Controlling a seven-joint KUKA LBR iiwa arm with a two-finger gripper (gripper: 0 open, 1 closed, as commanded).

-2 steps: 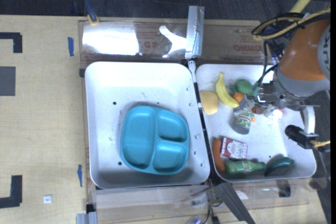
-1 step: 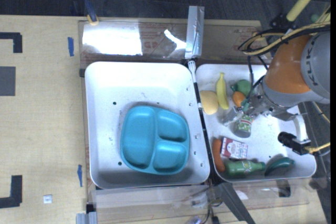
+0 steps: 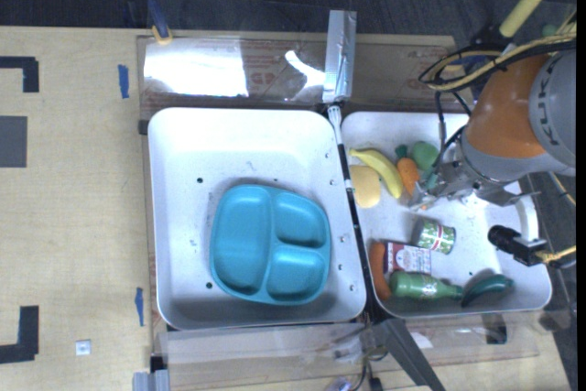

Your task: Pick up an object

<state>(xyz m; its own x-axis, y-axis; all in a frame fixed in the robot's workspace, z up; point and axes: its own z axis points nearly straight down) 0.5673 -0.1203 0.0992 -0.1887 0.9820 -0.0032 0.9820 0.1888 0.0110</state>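
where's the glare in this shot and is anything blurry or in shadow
Camera view: strong glare whitens the clear panel behind the left bin; the blue tray casts a soft shadow on that bin's floor; the arm darkens the right bin; small items near the gripper look soft.

The two shallow white plastic bins (image 3: pixel 174 224) look smooth and slightly matt. The blue divided plastic tray (image 3: pixel 270 243) has a soft shine. Just below the jaws, the small metal can (image 3: pixel 435 236) looks glossy, and so does the green plastic bottle (image 3: pixel 423 287).
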